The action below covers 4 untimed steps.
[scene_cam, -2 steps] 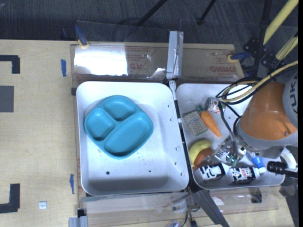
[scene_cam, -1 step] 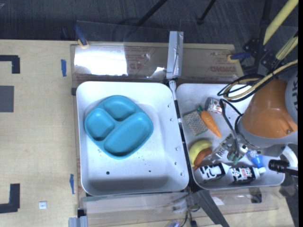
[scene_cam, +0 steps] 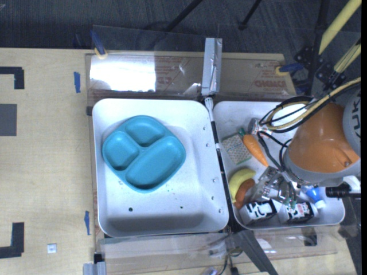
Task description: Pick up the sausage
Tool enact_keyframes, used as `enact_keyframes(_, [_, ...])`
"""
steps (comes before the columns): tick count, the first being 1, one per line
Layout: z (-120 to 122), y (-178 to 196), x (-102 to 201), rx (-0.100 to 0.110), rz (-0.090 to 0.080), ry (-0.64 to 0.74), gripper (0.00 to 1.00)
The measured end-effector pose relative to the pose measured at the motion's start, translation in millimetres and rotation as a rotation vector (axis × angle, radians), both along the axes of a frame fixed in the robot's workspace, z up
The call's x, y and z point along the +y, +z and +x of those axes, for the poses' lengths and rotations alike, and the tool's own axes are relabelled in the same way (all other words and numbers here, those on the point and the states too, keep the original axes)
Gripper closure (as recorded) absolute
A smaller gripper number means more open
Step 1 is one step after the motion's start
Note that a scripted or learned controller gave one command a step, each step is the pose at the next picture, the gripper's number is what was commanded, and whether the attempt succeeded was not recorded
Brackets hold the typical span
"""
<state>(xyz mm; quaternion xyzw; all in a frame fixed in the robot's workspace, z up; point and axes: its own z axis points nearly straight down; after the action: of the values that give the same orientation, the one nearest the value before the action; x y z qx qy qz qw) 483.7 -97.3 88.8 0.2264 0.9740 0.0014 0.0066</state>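
The gripper (scene_cam: pixel 274 189) hangs low in the right bin (scene_cam: pixel 229 113), above the sausage (scene_cam: pixel 243 191); whether its fingers are spread cannot be told.

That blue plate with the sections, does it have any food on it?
Empty. All three sections of the blue plate show bare blue; it sits alone in the left bin.

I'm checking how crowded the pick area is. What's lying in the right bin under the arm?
In the right bin: a carrot, a yellow fruit, a brownish piece and black-and-white items. The arm covers the rest.
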Motion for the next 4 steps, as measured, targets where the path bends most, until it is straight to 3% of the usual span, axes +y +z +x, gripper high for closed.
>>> enact_keyframes(2, [2.7, 20.1, 0.5, -0.01, 0.001, -0.004, 1.0])
enact_keyframes(3, [-1.8, -0.4, 2.5, 0.005, 0.003, -0.169, 1.0])
enact_keyframes(4, [14.3, 54.7, -15.8, 0.01, 0.002, -0.284, 1.0])
